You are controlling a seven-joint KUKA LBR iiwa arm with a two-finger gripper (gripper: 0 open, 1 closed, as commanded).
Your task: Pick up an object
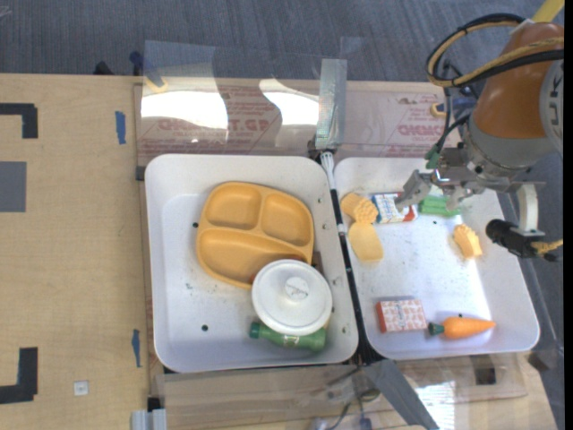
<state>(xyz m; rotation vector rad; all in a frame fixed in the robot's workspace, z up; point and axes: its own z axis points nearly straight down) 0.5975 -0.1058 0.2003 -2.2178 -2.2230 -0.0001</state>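
2 white bins sat side by side across the middle of the frame. The left bin (170, 267) carried a yellow divided tray (253, 227), with a white round lid (292, 296) overlapping the tray's lower right corner and a green bottle (288, 336) lying just below the lid. The arm (519, 97) came in at the upper right, and its gripper (431, 189) hung over the upper part of the right bin (510, 312). The grey fingers looked spread apart with nothing visibly between them (the view was too blurred there to be sure), and a green object (439, 207) lay just beneath. Near it, to the left, lay a blue-and-white packet (388, 207), a waffle piece (359, 209) and a yellow block (365, 241). A small yellow piece (466, 240) sat toward the right. At the lower edge lay a red box (400, 314) beside a carrot (464, 328).
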